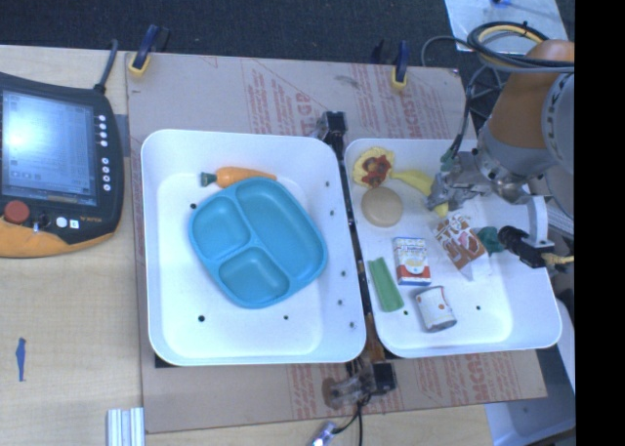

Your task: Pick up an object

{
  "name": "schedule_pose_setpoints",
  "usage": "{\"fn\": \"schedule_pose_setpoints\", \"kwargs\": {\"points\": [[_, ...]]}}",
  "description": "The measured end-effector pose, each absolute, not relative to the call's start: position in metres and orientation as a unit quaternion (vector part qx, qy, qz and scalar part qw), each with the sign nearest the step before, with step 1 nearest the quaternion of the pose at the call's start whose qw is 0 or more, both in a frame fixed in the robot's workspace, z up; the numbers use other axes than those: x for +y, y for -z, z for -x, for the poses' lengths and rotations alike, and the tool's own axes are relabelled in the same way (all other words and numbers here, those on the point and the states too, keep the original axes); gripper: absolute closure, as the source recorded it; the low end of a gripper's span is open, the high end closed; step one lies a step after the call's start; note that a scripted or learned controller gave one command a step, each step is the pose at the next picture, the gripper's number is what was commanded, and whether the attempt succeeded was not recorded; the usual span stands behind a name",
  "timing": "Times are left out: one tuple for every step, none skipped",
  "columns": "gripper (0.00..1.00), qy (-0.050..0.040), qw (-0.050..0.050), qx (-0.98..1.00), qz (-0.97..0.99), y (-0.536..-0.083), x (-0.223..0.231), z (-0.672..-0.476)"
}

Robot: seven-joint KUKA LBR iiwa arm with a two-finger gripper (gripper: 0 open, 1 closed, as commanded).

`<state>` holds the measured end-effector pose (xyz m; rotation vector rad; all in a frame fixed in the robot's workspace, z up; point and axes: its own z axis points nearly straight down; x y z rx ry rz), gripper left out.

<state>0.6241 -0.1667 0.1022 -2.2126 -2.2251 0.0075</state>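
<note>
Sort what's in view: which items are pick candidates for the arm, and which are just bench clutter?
Pick candidates, right bin:
- banana
- round tan ball
- small carton
- green bar
- silver can
- snack packet
- red-and-yellow item
The gripper hovers by the banana.

Lying about:
- blue divided plate and carrot, left bin
- teach pendant
- clamps

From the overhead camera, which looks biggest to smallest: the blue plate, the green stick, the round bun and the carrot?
1. Blue plate, by far the largest.
2. Green stick and carrot: too alike to rank, and the plate hides part of the carrot.
3. Bun.
</note>
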Motion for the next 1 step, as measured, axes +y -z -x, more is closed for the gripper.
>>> {"fn": "schedule_pose_setpoints", "kwargs": {"points": [[1.00, -0.0009, 0.001, -0.710, 0.704, -0.1928, -0.0717, -0.5795]]}}
